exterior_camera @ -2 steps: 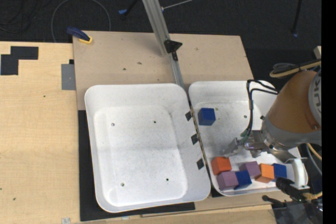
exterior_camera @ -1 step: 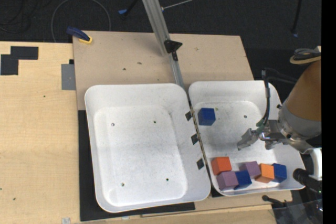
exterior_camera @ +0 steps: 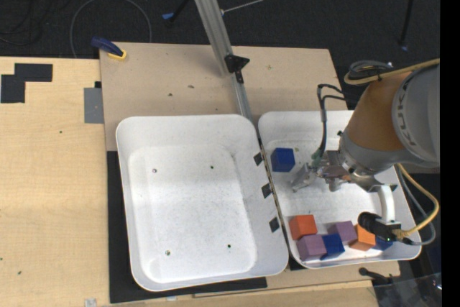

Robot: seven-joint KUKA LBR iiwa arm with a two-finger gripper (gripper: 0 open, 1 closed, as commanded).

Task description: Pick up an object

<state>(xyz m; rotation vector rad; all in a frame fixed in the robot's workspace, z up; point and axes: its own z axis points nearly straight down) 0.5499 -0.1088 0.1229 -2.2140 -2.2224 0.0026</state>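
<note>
Right bin (exterior_camera: 282, 127), near edge: a cluster of blocks lying close together, comprising an orange-red block (exterior_camera: 302, 226), a purple block (exterior_camera: 311, 246), a small blue block (exterior_camera: 333, 244), a second purple block (exterior_camera: 345, 231) and an orange block (exterior_camera: 366, 237) partly behind the arm's cabling. Farther in: gripper (exterior_camera: 307, 176), fingers spread and holding nothing, low over the bin floor. Just beyond and to its left: blue cube (exterior_camera: 283, 159), standing alone near the dividing wall, the likeliest target. Cube shows no long axis; its faces sit roughly square to the bin walls, so no approach angle is favoured. Recommended handling: shift the gripper toward the cube, centre the fingers on two opposite faces, descend fully before closing. The nearby wall may obstruct one finger. Left bin (exterior_camera: 144, 147): white, holes in floor. Surface (exterior_camera: 180, 75): plywood, beyond.
</note>
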